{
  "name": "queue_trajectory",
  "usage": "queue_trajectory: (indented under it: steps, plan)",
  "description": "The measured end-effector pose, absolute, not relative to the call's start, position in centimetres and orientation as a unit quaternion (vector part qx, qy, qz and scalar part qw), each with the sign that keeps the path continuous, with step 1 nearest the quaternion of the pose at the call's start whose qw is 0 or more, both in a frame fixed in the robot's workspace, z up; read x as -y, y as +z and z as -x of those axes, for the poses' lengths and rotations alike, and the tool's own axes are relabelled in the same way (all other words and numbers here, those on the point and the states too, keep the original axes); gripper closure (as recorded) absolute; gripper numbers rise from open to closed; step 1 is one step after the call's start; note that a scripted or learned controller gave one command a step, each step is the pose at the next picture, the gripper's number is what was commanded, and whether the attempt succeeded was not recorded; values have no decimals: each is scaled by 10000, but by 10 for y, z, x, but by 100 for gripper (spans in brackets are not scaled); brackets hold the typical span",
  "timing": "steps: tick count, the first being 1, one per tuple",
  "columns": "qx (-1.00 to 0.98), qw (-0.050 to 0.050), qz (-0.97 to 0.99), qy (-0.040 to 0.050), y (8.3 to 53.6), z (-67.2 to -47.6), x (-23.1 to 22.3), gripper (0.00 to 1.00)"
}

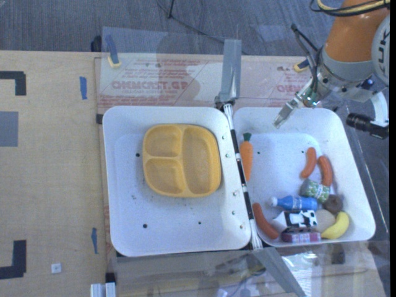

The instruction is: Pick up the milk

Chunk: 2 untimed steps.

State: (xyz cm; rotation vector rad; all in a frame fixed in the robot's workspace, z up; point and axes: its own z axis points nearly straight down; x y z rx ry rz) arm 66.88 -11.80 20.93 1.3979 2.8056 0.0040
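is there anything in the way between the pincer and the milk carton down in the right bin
Nothing stands on the bare bin floor between the pincer and the milk. But the milk is crowded: a blue bottle lies right above it, a banana to its right and a sausage to its left.

left bin point(124, 228): yellow tray point(182, 160) | right bin point(272, 144): carrot point(247, 156), banana point(336, 226), blue bottle point(296, 202)

Both white bins point(117, 166) looking like smooth plastic, faintly glossy. Yellow divided tray point(182, 159) showing matt, slightly grainy plastic. Worktop point(49, 166) appearing as pale wood-like board, matt. Banana point(337, 226) and carrot point(247, 156) looking like smooth toy plastic. Arm's orange band point(359, 17) shining glossy. Pincer point(296, 107) gleaming metallic.
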Motion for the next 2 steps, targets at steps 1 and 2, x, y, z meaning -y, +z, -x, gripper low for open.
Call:
queue_trajectory:
  steps: [1, 2]
  plan:
    - [-9563, 19, -2925, 10, 134, -590, 115, 0]
    - [-9624, 43, -2715, 11, 224, -654, 140, 0]
